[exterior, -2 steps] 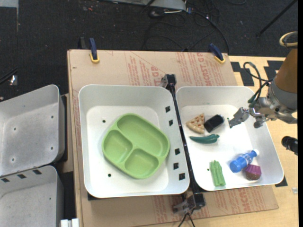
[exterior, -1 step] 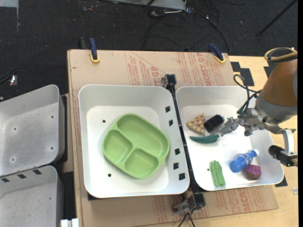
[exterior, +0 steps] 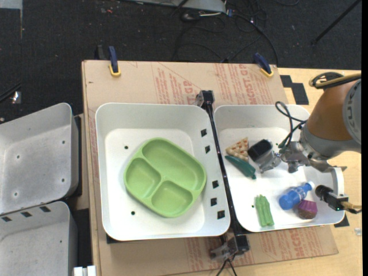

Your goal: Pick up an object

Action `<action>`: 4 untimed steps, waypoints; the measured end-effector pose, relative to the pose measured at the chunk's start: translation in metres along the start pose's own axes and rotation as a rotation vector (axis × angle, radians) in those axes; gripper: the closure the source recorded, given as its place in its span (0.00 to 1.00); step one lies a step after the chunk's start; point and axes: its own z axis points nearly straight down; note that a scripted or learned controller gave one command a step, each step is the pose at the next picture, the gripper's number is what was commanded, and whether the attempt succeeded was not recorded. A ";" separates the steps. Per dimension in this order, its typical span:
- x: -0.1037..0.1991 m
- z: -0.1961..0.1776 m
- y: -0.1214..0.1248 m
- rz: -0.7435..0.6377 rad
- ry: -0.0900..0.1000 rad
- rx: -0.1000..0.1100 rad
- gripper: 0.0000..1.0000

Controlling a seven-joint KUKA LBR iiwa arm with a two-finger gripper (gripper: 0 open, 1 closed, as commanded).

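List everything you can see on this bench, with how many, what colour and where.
bins: two, white, side by side on the bench
plate: one, green, three compartments, in the left bin
pizza toy: one, tan with red spots, upper left of the right bin
teal piece: one, dark teal, just below the pizza toy
green stick: one, green, ribbed, near the front wall of the right bin
bottle: one, blue, lying in the right bin's front right part
purple thing: one, purple, touching the bottle's right side
clamps: two, blue and yellow, at the board's far edge
arm: one, orange and grey, entering from the right
tool: one, black and grey, over the right bin beside the pizza toy
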 end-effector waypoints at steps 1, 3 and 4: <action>-0.001 -0.013 0.001 0.001 -0.002 -0.004 1.00; -0.002 -0.119 0.005 -0.004 -0.003 -0.010 1.00; -0.001 -0.162 0.007 -0.004 -0.003 -0.008 1.00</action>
